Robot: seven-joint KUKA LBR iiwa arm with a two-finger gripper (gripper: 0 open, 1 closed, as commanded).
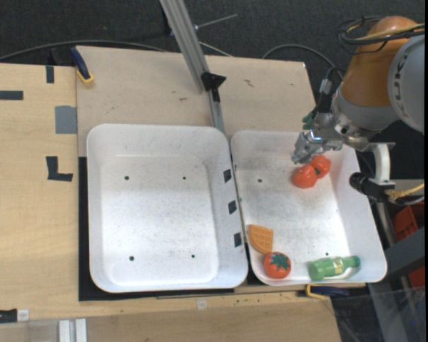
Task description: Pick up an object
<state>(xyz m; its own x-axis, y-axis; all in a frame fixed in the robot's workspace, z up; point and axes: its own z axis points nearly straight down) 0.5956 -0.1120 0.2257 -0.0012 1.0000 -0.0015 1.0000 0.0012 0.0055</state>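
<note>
The right bin [285, 205] holds a red tomato-like toy [304, 177] with a second orange-red piece [321, 166] touching it at the upper right. My gripper [305, 150] hangs just above and left of those two, close to them, with nothing seen between its fingers. Near the bin's front edge lie an orange wedge [260, 237], a red tomato with a green top [277, 264] and a green bottle [333, 267] on its side.
The left bin [157, 205] sits beside the right one, divided by a shared rim. A slanted metal pole [189, 41] crosses above the bench at the back. The grey-and-orange arm [378, 77] fills the upper right.
</note>
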